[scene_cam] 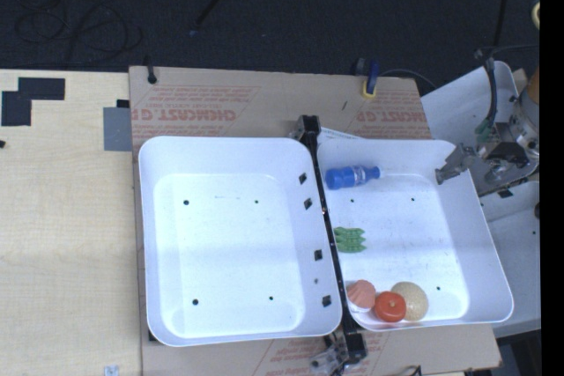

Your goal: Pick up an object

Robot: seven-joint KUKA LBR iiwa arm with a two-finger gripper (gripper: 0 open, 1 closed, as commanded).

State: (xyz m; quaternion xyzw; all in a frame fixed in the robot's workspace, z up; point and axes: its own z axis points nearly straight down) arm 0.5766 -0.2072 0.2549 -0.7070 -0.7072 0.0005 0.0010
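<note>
The right bin [467,216] holds a blue bottle [352,177] lying on its side near the far left corner. A small green object [349,239] lies by the bin's left wall. In the near left corner a pink piece [360,293], a red round object [389,306] and a beige round object [411,299] sit bunched together. My gripper [480,158] hovers over the right bin's far right rim, well away from all the objects, and I see nothing in it.
The left bin [159,189] sits beside the right one, with a black divider strip [322,224] between them. Both rest on a cardboard sheet [229,106]. A blue-and-yellow clamp [371,79] stands at the cardboard's far edge.
</note>
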